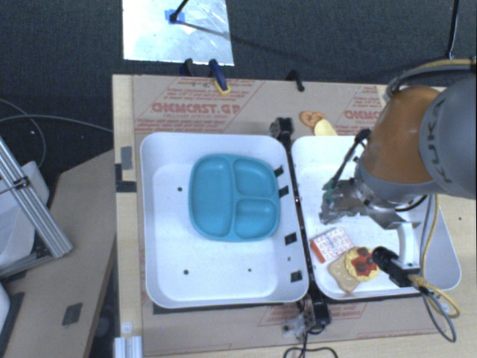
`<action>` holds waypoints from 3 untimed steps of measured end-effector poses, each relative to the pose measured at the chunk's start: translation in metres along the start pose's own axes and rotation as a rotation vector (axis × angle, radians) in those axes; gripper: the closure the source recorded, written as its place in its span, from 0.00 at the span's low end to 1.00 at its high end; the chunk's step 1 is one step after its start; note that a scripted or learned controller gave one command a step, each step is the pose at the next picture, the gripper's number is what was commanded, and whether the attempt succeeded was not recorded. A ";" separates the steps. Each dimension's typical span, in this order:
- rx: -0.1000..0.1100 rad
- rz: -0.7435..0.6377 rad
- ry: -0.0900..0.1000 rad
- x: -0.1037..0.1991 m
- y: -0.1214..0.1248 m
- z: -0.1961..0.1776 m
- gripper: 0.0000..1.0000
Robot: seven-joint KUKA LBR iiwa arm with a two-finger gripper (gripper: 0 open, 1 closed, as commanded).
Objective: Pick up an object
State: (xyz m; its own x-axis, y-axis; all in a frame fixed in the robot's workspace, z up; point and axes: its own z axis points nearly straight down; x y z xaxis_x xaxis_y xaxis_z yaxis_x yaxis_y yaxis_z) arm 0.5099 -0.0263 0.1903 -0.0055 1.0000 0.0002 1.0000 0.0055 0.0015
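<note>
The gripper (333, 209) hangs low in the right bin (317, 159) – I cannot tell its state – so next it must reach the small packet (330, 243) just near it.

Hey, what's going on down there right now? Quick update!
Gripper low in the right bin, fingers unclear. Red-and-white packet and toy pizza slice lie just below it. Blue divided plate alone in left bin.
</note>
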 end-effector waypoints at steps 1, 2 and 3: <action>-0.003 -0.001 0.000 -0.001 0.002 -0.011 1.00; 0.001 -0.002 0.001 0.042 -0.024 -0.005 1.00; -0.005 0.002 -0.001 0.017 -0.006 -0.070 1.00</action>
State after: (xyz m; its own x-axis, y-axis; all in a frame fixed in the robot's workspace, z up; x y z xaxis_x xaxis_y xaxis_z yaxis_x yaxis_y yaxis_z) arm 0.5037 -0.0095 0.2599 -0.0036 1.0000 -0.0011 1.0000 0.0036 0.0062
